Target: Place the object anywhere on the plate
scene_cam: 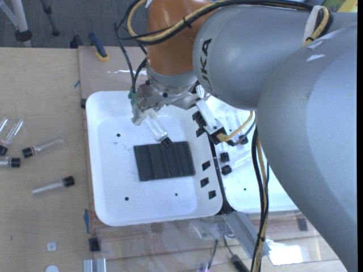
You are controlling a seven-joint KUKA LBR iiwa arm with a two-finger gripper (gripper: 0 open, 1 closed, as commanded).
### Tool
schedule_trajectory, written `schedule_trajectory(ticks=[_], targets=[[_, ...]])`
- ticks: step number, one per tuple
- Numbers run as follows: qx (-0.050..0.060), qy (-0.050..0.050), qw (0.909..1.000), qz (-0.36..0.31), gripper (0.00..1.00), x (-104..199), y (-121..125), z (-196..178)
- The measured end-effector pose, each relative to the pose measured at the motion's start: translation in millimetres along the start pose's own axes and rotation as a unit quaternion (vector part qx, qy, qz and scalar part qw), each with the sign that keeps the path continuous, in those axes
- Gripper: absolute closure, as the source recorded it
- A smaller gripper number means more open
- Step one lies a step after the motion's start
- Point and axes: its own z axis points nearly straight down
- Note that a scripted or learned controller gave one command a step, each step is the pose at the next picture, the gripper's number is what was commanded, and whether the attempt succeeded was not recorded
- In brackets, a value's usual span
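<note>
The grey arm point(266, 78) reaches in from the right and hangs over the left white bin point(105, 169), its hand point(146, 118) low above the far edge of the dark ribbed plate point(164, 161). A clear vial with a black cap point(159, 134) slants down from the hand, the capped end touching or just short of the plate's far rim; the fingers look closed narrowly on its upper end, though the glass is hard to read there. To do the placing well, the hand wants to shift a little nearer, over the middle ribs, lower until the vial lies along a groove, then let go gently, since a round tube may roll off. The vial is slim, transparent and short
</note>
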Motion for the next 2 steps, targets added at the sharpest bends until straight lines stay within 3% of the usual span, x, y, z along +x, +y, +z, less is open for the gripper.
schedule_trajectory(ticks=[1,2], targets=[[0.001,0.000,0.9979,-0.065,1.00,16,-29,8],[-0.003,-0.001,0.9968,-0.080,1.00,-24,30,-57]])
